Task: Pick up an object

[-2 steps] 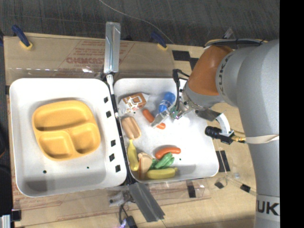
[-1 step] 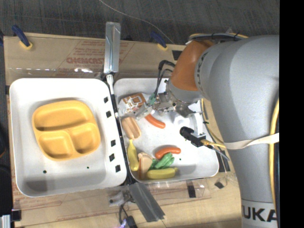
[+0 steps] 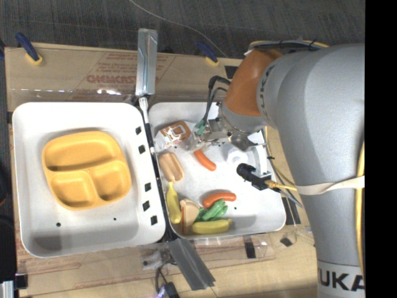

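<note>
One small carrot (image 3: 205,160) just below the jaws (image 3: 205,136), apart.

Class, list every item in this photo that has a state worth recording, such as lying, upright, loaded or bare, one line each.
Yellow tray: lying flat in the left bin, its compartments bare.
Left bin: holds the yellow tray.
Right bin: loaded with toy food.
Hot dog: lying flat near the divider.
Small carrot: lying alone, mid-bin.
Banana: lying along the bin's left wall.
Gripper: low over the right bin's upper part.
</note>
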`<state>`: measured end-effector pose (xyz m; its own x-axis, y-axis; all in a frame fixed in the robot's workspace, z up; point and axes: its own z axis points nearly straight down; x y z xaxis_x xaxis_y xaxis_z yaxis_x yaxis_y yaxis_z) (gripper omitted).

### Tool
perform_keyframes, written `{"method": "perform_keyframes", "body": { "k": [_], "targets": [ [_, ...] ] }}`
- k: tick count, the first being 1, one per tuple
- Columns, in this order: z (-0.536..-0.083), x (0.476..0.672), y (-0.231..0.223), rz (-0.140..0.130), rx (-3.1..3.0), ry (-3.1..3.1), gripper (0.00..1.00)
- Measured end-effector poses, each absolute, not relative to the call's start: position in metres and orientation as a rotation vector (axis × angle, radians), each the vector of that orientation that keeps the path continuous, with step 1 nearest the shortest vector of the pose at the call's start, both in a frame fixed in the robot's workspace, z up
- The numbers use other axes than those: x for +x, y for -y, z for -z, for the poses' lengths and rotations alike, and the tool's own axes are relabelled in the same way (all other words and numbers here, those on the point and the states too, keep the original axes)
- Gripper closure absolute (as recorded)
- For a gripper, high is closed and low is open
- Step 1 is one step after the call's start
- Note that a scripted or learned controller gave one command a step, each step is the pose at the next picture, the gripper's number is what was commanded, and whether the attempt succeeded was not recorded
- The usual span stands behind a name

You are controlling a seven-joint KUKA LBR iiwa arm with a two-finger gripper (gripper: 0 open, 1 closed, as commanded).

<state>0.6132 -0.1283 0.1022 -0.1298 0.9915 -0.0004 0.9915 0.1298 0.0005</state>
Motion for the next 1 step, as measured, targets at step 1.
{"method": "perform_keyframes", "body": {
  "k": [1],
  "targets": [
    [-0.195,0.6583,0.0457,-0.006,2.014,-2.408,1.0]
  ]
}}
